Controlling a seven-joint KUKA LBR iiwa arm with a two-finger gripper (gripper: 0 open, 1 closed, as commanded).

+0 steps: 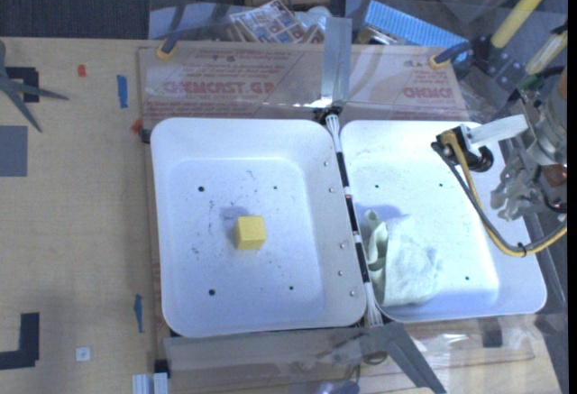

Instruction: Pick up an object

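Yellow block in left bin, cloth in right bin, tool off to the right.

I see a small yellow block (251,233) lying flat near the middle of the left bin (180,158), apart from all four walls. In the right bin (424,158) I note a crumpled white cloth (403,264) against the near-left corner, touching the divider side. The tool (516,194) sits at the right bin's far-right edge, well apart from both the block and the cloth, with nothing visible in its grip; I cannot tell whether it is apart or together. A yellow cable (487,221) loops from the tool over the bin's right rim. Both bins rest side by side on the wooden surface (72,203).
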